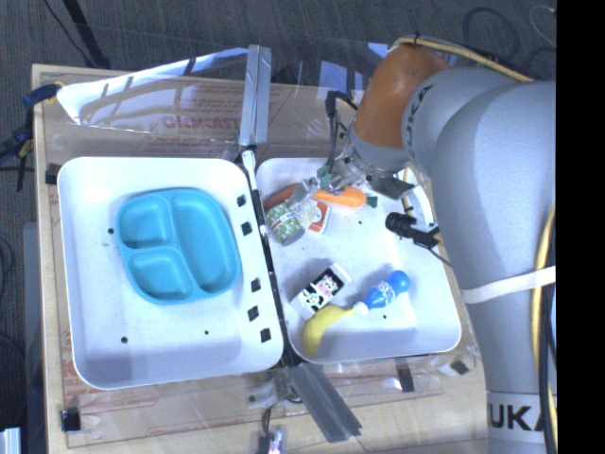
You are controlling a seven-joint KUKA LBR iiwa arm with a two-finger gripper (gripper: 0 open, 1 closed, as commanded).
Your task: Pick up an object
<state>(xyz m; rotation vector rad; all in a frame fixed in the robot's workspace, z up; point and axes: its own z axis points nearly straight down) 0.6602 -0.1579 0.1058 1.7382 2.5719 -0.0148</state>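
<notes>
Gripper (333, 180) reaches down at the far side of the right bin (430, 324), under the orange band (392, 93) of the grey arm (482, 178). Whether it is gripping anything cannot be told from this angle, since the wrist hides most of it.

Just beside the gripper lies an orange carrot (342, 198), and next to that a small packet (295, 218) with a green and orange print; its writing is too small to read. Nearer the front of the same bin sits a small black-and-white box (322, 288), its pattern unreadable, then a yellow banana (323, 325) and a blue and white bottle (386, 291) lying on its side, close to the banana. A black fitting (408, 225) sticks out from the arm over the bin's right side.

The left bin (90, 348) holds a blue divided tray (177, 244) with three compartments. Behind it, a clear plastic sheet (170, 107) lies on the bench, with faint reddish lettering that cannot be made out. White letters "UKA" (515, 416) show on the arm's base at lower right. A grey metal bar (253, 97) runs between the bins at the far side, and another (326, 405) sits at the near side.
</notes>
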